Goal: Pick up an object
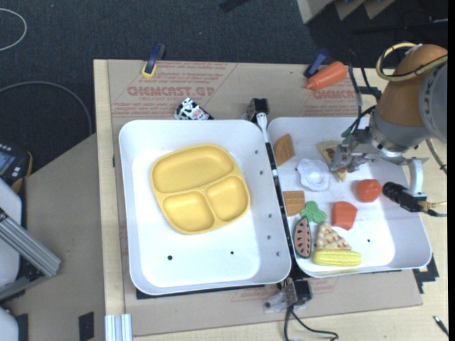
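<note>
pincer [344,160] hangs low in the right bin [405,256], just beside a clear cup [313,173].

Two white bins [135,190] are sitting left of the pincer [344,163]; one yellow tray [199,188], one corn cob [337,258] and two crackers [284,148] are lying nearby.

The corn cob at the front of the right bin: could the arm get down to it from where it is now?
Probably yes. The corn cob lies on top with nothing over it. A pizza slice touches its far side and the bin wall runs close in front, so the fingers have tight room on both sides.
</note>
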Tool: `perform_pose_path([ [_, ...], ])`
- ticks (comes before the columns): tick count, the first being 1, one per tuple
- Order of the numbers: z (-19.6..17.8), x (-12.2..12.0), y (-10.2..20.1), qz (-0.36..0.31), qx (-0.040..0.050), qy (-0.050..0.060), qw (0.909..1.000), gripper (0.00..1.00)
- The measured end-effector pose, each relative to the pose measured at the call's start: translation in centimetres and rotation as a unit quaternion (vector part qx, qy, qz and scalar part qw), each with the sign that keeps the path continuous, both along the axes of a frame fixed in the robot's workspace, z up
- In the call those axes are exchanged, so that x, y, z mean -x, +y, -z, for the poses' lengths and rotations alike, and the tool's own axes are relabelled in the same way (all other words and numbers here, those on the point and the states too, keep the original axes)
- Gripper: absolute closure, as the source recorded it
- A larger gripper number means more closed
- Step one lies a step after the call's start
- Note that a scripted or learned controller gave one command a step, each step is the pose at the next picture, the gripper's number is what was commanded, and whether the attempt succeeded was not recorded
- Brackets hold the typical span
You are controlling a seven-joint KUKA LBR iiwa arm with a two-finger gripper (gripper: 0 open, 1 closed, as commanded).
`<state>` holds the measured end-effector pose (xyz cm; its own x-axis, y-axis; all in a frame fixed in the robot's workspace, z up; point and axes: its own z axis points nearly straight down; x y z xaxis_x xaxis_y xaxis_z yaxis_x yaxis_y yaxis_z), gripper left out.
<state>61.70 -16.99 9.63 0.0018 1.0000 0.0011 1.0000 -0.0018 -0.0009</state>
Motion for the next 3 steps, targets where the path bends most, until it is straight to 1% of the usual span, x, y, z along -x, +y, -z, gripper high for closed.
perform_pose_path([
  [1,-6.2,-0.8,0.3,-0.002,0.0017,-0.004,1.0000,1.00],
  [2,-10.8,-1.3,-0.3,-0.001,0.0020,-0.004,1.0000,1.00],
  [3,-13.1,-1.4,-0.3,-0.001,0.0015,-0.003,1.0000,1.00],
])
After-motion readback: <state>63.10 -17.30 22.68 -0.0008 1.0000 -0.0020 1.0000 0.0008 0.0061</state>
